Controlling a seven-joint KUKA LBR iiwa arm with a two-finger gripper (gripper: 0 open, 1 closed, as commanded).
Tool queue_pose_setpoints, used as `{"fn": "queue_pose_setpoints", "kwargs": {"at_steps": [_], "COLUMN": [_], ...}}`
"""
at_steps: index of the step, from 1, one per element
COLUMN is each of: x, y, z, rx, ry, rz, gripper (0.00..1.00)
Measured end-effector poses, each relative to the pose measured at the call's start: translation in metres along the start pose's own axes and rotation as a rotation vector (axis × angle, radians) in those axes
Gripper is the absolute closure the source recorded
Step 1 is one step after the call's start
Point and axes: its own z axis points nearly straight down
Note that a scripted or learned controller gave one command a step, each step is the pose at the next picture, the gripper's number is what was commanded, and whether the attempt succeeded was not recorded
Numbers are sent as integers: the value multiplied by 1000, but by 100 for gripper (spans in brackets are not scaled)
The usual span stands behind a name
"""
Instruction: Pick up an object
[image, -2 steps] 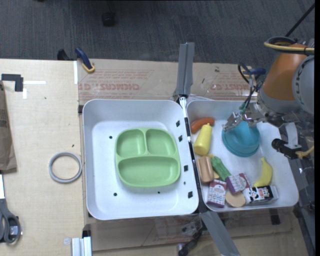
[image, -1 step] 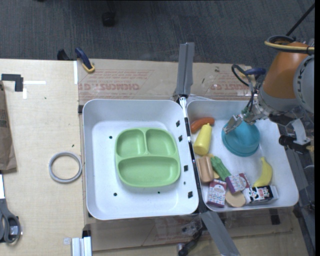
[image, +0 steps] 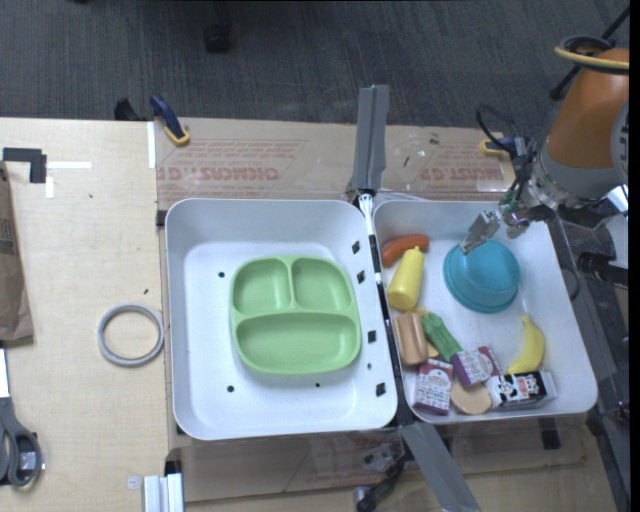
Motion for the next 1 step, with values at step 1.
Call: {"fn": "queue_pose_setpoints", "kwargs": {"at_steps": [1], "x": [4], "y": [19], "z": [79], "rx": [1], "ry": [1], "rz": [-47], "gripper": [0]}}
